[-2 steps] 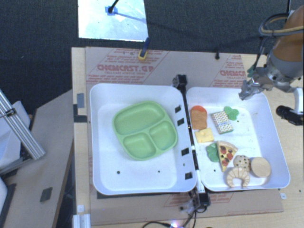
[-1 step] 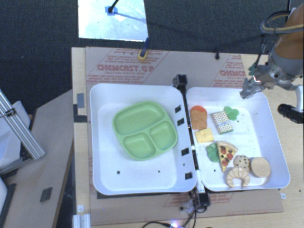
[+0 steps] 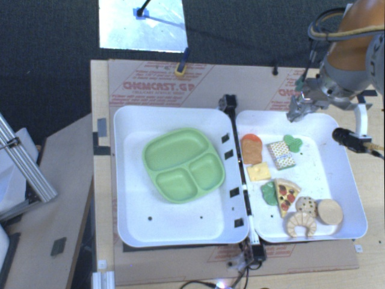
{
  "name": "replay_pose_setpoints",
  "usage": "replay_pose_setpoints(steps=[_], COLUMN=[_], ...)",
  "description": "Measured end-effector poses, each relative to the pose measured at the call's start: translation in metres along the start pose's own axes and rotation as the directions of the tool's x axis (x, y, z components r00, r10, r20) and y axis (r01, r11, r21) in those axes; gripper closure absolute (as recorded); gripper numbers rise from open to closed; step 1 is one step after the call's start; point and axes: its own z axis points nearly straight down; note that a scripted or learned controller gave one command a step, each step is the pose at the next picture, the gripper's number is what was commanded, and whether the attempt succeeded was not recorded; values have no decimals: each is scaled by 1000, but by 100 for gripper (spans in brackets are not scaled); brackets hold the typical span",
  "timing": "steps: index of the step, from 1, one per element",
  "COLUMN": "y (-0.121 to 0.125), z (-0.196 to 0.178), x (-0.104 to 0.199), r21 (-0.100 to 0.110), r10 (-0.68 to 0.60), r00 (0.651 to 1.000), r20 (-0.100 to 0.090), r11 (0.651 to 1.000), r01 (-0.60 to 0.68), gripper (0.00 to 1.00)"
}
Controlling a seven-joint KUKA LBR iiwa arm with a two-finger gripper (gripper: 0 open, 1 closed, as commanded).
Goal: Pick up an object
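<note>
The right bin (image 3: 349, 179) holds several toy foods: an orange piece (image 3: 251, 148), a checkered sandwich square (image 3: 281, 154), a green leafy piece (image 3: 293, 142), a yellow cheese square (image 3: 259, 171), a pizza slice (image 3: 287, 194), a green piece (image 3: 268, 192), a chip cookie (image 3: 305, 205), a round tan biscuit (image 3: 329, 211) and a croissant (image 3: 301, 224). My gripper (image 3: 296, 114) hangs over the bin's far rim, above and behind the green leafy piece. Nothing shows between its tips.
The left bin (image 3: 129, 221) carries a green three-compartment plate (image 3: 182, 164). A black clip strip (image 3: 237, 167) joins the two bins. A shiny sheet (image 3: 142, 17) lies behind the bench. A black fitting (image 3: 346, 138) sticks in at the right bin's edge.
</note>
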Motion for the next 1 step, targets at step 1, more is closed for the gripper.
replay_pose_setpoints(steps=[1], y=[3], z=[-3], x=[53], r21=[1], r10=[1], r00=[1000], r20=[1], r11=[1000], r01=[-1], gripper=[100])
